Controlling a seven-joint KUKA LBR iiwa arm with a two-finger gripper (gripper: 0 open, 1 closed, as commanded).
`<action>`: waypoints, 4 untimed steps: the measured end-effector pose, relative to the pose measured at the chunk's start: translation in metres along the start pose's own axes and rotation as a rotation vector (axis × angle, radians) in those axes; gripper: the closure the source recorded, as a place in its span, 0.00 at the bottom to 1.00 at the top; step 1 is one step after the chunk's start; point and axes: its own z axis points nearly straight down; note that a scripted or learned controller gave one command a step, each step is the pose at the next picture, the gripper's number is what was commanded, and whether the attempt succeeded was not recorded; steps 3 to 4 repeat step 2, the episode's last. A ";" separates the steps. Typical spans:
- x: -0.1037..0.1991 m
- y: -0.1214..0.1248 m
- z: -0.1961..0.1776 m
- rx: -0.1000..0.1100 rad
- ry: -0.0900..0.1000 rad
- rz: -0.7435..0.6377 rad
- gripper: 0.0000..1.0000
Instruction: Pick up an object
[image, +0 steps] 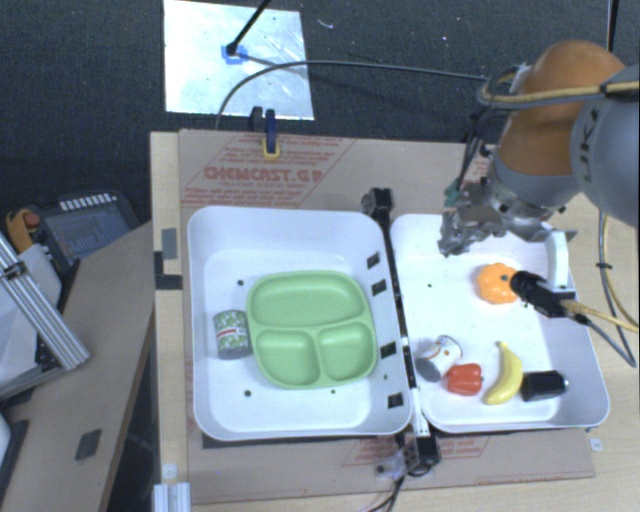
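My gripper (455, 240) hangs over the far part of the right bin (430, 290), its dark fingers pointing down with nothing seen between them. An orange fruit (495, 283) lies just right of it, partly behind a black part of the arm. Near the bin's front edge lie a yellow banana (505, 373), a red pepper-like piece (462, 379), a small grey and white object (438, 353) and a black block (544, 385).
The left bin (215, 300) holds a green divided plate (308, 329) and a small can with a green label (231, 333). A black clip strip (390, 300) runs between the bins. Cables trail over the bench behind the arm.
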 end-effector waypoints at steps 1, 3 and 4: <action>0.059 0.019 0.003 -0.001 0.000 -0.001 1.00; 0.106 0.028 0.002 -0.001 0.000 0.000 1.00; 0.106 0.028 0.002 -0.001 0.000 0.000 1.00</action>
